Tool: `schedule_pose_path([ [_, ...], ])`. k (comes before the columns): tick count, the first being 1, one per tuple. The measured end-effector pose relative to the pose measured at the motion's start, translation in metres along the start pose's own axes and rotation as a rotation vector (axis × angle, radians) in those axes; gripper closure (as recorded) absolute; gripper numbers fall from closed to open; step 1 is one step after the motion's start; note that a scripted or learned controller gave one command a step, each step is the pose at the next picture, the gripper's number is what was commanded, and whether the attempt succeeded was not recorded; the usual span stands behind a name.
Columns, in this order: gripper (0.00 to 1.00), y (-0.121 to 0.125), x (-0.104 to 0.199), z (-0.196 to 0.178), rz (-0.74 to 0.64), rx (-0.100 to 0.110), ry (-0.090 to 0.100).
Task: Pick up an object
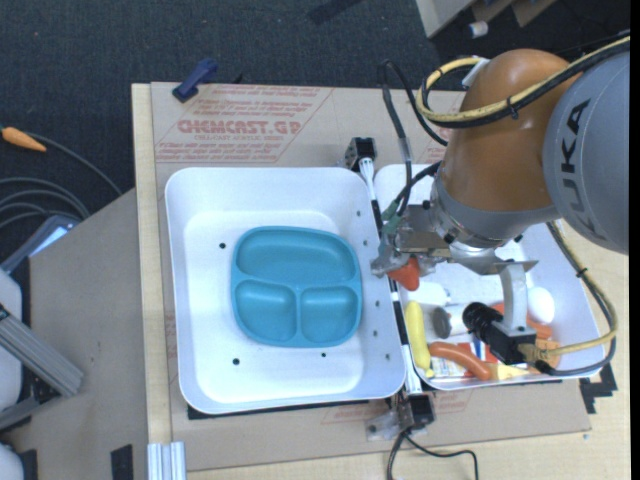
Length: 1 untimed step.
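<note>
My gripper hangs low over the left edge of the right bin, close to the wall between the two bins. A small red-orange object lies right under it, partly hidden by the gripper, and I cannot tell whether it is held. Near the bin's front lie a yellow banana-like piece, an orange carrot-like piece and a small grey-white object. A white egg-shaped thing rests toward the right. The arm's big body covers the back half of this bin.
The left bin holds a blue divided plate in its middle. A blue clip lies on the brown board behind the bins. Cables run along the divider and the front edge.
</note>
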State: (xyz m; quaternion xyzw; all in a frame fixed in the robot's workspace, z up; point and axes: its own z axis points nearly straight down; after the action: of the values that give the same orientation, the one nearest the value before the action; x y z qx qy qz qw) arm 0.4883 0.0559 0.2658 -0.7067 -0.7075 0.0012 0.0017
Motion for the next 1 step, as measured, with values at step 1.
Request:
schedule_pose_path([
  [1,1.00,0.0741,-0.0188,0.0085,0.002,-0.004,-0.001],
])
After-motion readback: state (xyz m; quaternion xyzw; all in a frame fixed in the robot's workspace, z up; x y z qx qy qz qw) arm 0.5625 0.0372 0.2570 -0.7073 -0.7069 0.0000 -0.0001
